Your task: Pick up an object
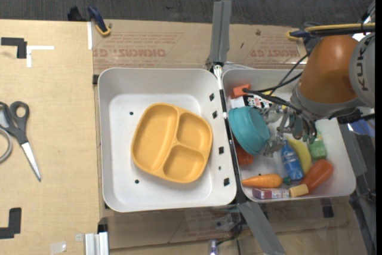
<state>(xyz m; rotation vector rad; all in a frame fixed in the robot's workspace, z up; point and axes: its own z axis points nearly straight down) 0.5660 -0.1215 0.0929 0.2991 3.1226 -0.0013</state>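
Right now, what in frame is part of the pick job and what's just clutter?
Job:
- gripper, over the right bin
- candidates there: teal bowl, blue bottle, banana, carrot, red pepper

Lying about:
- yellow divided plate in the left bin
- scissors on the bench

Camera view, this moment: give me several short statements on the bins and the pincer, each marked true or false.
1. The yellow divided plate lies in the left bin. True.
2. The teal bowl sits in the left bin. False: it is in the right bin, tilted against the left wall.
3. The pincer is over the right bin. True.
4. The carrot lies on the divided plate. False: it lies in the right bin near the front edge.
5. Scissors lie on the bench left of both bins. True.
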